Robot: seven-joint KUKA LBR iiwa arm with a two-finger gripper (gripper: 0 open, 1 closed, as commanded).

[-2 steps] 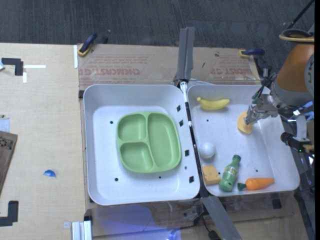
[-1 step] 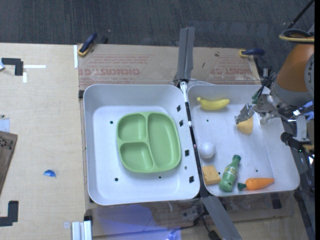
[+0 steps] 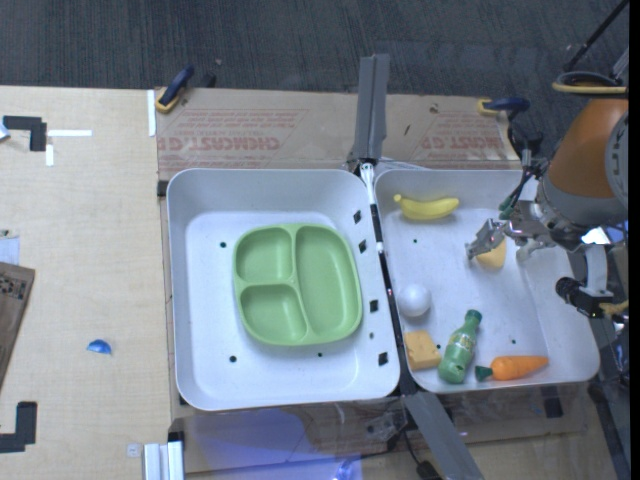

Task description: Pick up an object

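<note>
One pale yellow piece (image 3: 491,257) seemingly grasped by the jaws (image 3: 487,245), right bin (image 3: 570,368)

Green plate (image 3: 298,284), yellow banana (image 3: 428,207), orange carrot (image 3: 519,367) (white bins (image 3: 200,218)).

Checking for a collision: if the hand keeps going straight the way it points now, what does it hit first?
Most likely the pale yellow wedge lying right at the hand in the right bin; depth is hard to judge from this slanted view.

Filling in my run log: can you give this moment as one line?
arm: over right bin | gripper: at pale yellow piece | grasp: unconfirmed | banana, ball, bottle, carrot: untouched
</note>
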